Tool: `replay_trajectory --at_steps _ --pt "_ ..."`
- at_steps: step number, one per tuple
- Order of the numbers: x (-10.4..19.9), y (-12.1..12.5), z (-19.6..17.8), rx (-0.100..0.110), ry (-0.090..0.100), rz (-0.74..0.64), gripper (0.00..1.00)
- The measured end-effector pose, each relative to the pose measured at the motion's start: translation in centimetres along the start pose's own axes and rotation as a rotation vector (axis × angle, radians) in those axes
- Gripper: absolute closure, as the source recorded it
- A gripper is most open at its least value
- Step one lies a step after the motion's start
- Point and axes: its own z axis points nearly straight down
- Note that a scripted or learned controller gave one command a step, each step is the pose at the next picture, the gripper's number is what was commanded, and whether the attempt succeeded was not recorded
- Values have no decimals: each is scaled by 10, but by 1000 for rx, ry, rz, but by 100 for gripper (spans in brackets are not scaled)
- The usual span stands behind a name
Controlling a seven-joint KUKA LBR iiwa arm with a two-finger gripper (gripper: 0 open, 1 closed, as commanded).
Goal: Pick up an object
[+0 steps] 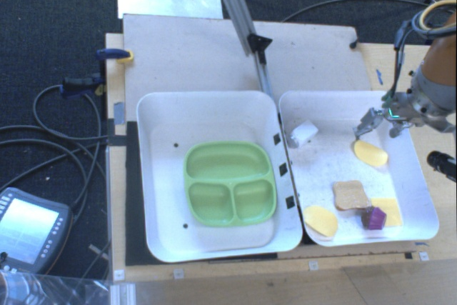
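We see the desk, a pale board, carrying two shallow white bins of smooth plastic with rounded corners, and we judge the step in hand to be the approach before a grasp, since nothing sits between the fingers yet. The left bin holds a pale green tray, a glossy moulded piece with one long compartment above two smaller ones. The right bin holds the candidates for picking. The grey arm reaches in from the right, and its tool hangs over the upper part of the right bin with its fingers spread apart, pinching nothing. Just below and beside it lies a yellow oval piece, flat and smooth; we take this as the nearest target. To do this well, we would centre the spread fingers over the oval, turn them across its narrow width, and descend until they straddle it before closing, as so flat a thing may slip out. Further down lie a tan square slice with a rough, bread-like face, a flat yellow square partly under a small purple chunk, and another yellow oval close to the near-left corner. A small white cylinder rests near the wall between the bins; its rounded shape may roll if nudged.
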Motion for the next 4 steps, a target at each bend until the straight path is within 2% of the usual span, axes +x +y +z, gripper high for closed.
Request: replay_trajectory --at_steps 2,3,4 --pt "-10 12 108 4 0 5 0" --pt "-10 13 110 0 -2 5 0" --pt "-10 14 99 -4 -3 5 100"
